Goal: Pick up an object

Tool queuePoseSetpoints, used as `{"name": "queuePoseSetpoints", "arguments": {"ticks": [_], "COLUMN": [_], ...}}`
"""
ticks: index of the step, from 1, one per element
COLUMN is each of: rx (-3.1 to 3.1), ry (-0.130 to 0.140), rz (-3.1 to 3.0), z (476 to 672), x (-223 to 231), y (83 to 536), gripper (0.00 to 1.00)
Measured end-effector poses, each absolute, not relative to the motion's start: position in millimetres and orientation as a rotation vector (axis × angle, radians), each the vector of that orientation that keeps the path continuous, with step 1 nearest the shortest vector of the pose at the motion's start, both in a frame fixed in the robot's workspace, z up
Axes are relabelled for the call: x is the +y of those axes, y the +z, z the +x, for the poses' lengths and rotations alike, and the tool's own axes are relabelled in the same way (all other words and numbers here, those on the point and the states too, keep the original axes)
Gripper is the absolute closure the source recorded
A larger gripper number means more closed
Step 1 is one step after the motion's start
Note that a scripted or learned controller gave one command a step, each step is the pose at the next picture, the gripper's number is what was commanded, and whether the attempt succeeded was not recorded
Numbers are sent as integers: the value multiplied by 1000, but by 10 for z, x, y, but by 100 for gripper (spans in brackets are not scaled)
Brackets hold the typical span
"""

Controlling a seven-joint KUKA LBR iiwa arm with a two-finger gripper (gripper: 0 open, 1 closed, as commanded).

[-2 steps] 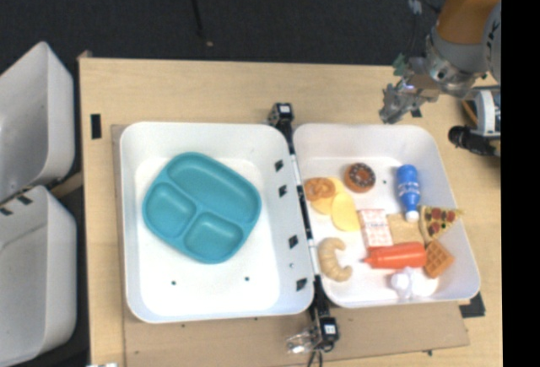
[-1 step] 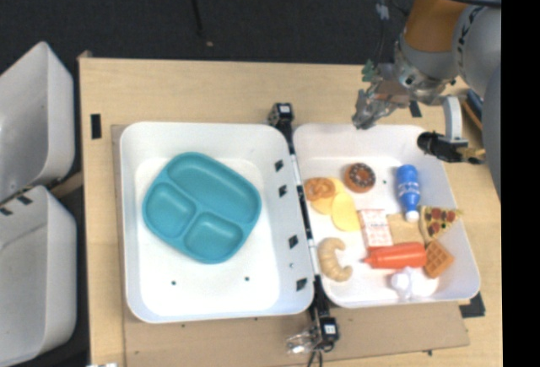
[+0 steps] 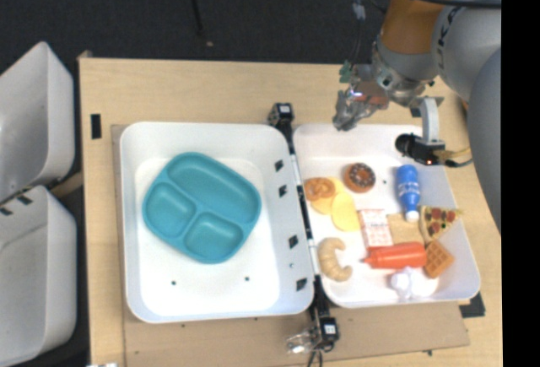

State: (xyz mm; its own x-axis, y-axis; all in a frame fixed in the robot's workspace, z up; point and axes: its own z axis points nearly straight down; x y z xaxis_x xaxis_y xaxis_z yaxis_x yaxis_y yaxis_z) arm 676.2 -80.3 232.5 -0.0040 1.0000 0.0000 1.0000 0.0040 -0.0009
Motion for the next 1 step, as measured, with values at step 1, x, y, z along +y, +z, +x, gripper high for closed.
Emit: {"name": "queuePoseSetpoints", "arguments": {"ticks": [1], "rx": [-2228], "ry": [-1], "rz": [-2213], "z": [6639], "x": [-221], "y": [2441], "gripper": [100]}}
